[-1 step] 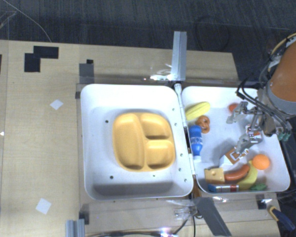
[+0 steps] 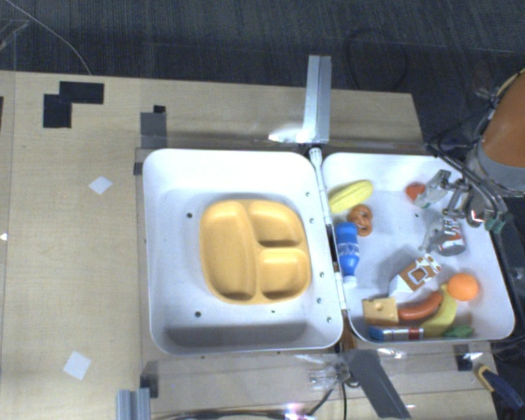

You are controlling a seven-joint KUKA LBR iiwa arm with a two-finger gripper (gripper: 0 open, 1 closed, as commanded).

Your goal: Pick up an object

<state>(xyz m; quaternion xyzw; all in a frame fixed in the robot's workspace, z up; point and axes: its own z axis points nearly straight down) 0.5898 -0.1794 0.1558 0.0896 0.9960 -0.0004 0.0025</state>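
From where I stand, the arm (image 2: 514, 138) is grey with a rounded, glossy orange band above the wrist. Thin dark cables loop beside it. The gripper (image 2: 448, 226) is bare silvery metal, small and angular, with shiny brackets and narrow fingers.

Both bins white: left bin (image 2: 171, 234), right bin (image 2: 394, 169). Left one has a yellow divided tray (image 2: 252, 249). Right one: yellow banana (image 2: 350, 194), orange-brown pretzel-like piece (image 2: 361, 219), blue bottle (image 2: 346, 254) with white cap, small red item (image 2: 415, 192), orange ball (image 2: 462, 287), red sausage (image 2: 418, 308), yellow cheese wedge (image 2: 381, 309), brown-and-white patterned box (image 2: 418, 274) (pattern too small to read). Arm (image 2: 514, 129) orange band over grey. Bench (image 2: 61, 261) light wood.
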